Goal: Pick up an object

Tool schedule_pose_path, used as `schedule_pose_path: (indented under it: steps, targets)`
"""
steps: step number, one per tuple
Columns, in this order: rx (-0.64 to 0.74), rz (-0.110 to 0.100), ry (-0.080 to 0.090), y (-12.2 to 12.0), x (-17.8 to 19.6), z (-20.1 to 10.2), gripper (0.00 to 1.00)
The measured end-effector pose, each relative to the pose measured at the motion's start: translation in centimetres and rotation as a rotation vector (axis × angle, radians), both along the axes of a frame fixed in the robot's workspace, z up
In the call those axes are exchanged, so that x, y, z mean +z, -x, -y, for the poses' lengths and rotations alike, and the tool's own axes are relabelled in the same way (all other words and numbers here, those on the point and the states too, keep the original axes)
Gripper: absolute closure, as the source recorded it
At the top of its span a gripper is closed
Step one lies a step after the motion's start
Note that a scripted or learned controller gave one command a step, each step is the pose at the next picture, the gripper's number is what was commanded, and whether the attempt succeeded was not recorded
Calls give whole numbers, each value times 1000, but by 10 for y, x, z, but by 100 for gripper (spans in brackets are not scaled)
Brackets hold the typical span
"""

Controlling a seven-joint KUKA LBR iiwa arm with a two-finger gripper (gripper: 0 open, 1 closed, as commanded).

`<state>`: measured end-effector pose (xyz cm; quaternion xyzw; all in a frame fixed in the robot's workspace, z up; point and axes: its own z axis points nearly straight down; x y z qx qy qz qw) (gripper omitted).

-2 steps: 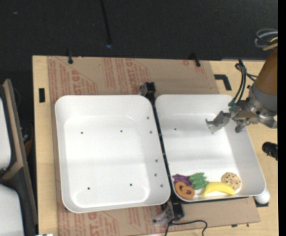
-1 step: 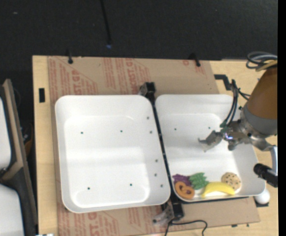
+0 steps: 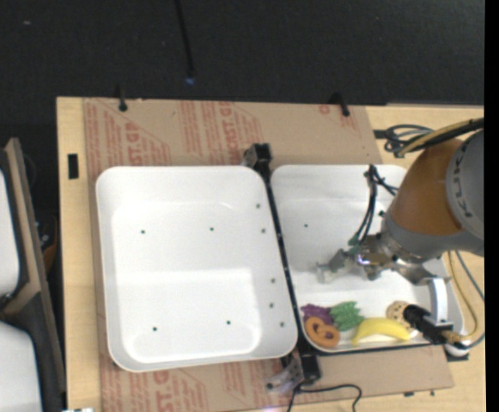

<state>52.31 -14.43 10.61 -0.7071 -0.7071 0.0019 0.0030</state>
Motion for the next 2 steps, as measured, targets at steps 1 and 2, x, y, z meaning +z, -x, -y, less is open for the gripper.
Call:
schedule_pose_path:
  steps: [1, 2]
  targets:
    - [-3, 11, 4, -18, 42, 47, 0]
    - [-32, 15, 4, -58, 121, 64, 0]
